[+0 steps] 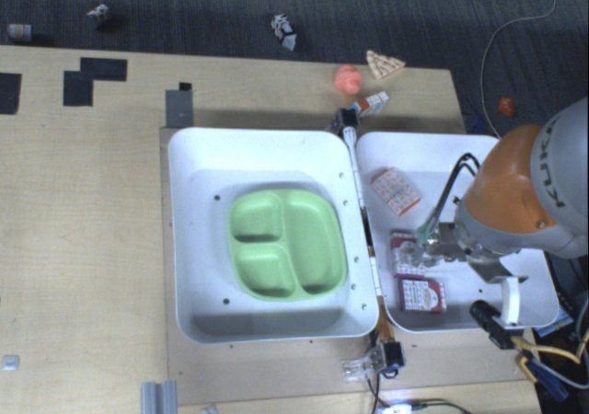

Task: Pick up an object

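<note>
camera view | gripper [425,251] low in right bin [543,306], grip state cannot tell | red packet [422,294] just below gripper, toward bin's near wall, long axis across bin | pink card [396,191] farther, above gripper | green tray [285,242] in left bin

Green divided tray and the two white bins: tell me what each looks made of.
Green divided tray: probably moulded plastic, matte pale green, with rounded compartment walls and soft edges. Left white bin and right white bin: likely thin formed plastic, smooth with a slight sheen, with rounded corners and a rolled rim; painted metal cannot be ruled out.
</note>
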Motion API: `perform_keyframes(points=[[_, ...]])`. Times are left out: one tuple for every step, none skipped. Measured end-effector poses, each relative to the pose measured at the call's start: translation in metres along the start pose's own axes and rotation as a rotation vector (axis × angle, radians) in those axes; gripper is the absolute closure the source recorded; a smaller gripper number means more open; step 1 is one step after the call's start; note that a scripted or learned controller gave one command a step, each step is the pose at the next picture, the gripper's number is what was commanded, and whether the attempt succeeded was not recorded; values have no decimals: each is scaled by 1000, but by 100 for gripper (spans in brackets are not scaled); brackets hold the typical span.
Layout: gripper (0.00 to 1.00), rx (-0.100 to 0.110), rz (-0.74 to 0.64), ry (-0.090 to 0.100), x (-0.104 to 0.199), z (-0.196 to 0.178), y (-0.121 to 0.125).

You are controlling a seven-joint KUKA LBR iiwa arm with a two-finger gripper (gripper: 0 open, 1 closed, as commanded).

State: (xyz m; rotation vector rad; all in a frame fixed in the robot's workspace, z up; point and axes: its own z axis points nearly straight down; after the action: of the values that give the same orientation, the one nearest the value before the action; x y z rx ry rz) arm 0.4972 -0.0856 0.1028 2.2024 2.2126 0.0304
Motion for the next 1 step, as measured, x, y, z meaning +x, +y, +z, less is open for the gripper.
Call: perform_keyframes(points=[[0,1,0,0,0,0,0]])
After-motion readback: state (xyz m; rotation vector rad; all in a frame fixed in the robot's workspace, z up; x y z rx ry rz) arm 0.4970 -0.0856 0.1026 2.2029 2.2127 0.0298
